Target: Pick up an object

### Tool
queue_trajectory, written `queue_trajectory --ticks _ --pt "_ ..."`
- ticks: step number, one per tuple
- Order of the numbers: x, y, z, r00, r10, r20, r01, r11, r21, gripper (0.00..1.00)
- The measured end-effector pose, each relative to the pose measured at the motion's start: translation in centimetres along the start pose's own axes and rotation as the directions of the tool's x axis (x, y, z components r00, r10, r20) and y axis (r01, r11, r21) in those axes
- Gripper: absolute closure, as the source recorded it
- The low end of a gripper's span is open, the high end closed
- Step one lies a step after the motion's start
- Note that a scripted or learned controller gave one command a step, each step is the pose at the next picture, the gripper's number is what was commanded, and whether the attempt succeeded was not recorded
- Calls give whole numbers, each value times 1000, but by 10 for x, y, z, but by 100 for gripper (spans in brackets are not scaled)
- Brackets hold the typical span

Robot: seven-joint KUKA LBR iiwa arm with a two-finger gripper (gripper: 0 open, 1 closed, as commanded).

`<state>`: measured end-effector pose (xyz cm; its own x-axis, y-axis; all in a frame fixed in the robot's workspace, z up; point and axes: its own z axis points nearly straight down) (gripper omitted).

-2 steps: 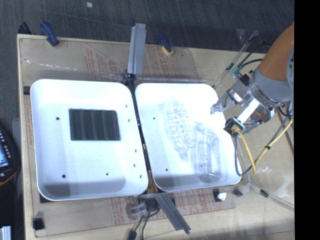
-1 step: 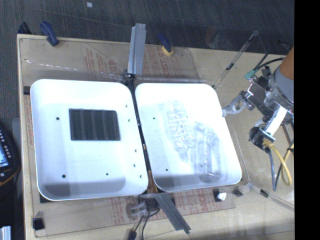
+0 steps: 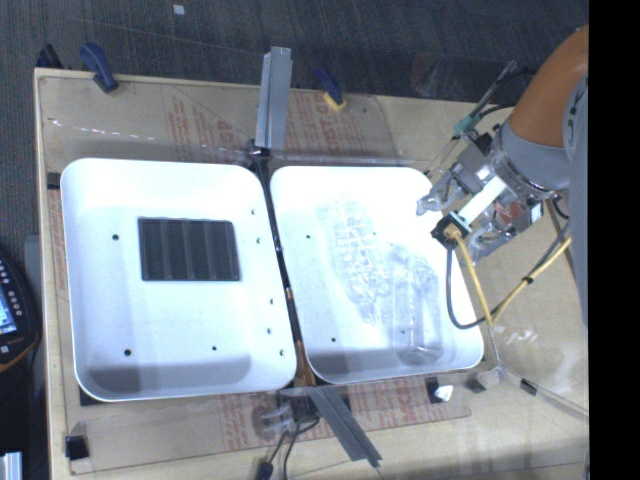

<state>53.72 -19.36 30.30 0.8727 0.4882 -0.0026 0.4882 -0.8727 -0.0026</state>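
Clear plastic bottle (image 3: 415, 308) lying in right bin (image 3: 300, 268), at 7 o'clock from gripper (image 3: 436, 218), apart. Gripper's hold and opening: cannot tell. One bottle, two bins; dark grate (image 3: 188, 249) in left bin (image 3: 100, 298).

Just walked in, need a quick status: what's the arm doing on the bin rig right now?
The KUKA arm's gripper sits over the right rim of the right bin, with nothing visible between its fingers. That bin holds clear plastic objects, hard to tell apart, lying toward its middle and lower right. The left bin holds a dark ribbed rectangular piece. No pick is made yet.
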Motion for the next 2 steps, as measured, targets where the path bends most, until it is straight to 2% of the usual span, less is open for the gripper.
queue_trajectory --ticks 1,2 --pt "66 -29 63 999 -32 3 32 999 4 0" --pt "3 1 -13 969 -246 -2 246 969 -3 0"
